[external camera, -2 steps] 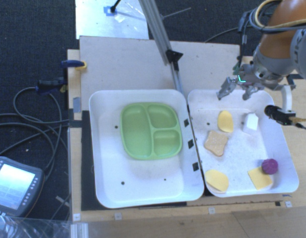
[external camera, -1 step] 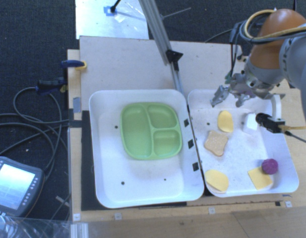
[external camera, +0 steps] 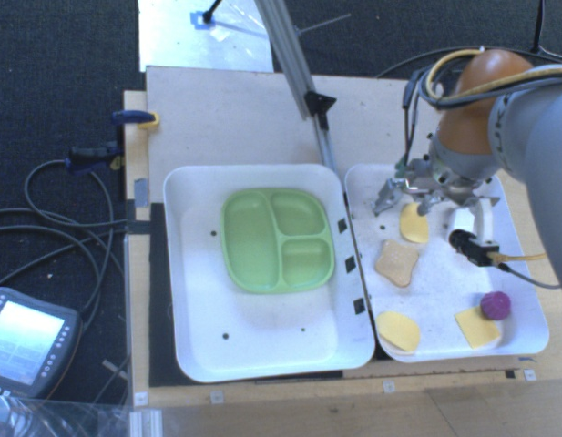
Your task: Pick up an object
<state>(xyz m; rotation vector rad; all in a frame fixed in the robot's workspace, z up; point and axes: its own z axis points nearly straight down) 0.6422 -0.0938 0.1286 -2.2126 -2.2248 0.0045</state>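
Grey KUKA arm w/ orange band (external camera: 481,98) hangs over the right shallow white bin (external camera: 444,335), two-finger gripper (external camera: 410,200) splayed wide w/ nothing in it, just above a small flat yellow oval piece (external camera: 413,225) near the bin's far end; prob light, stiff, thin, so grip across its edges.

The arm (external camera: 522,126) is cut off by the right edge and hides the right bin's (external camera: 444,335) far right corner, the gripper (external camera: 410,198) is too blurred to read its fingers, and the pendant (external camera: 25,340) is cut by the left edge.
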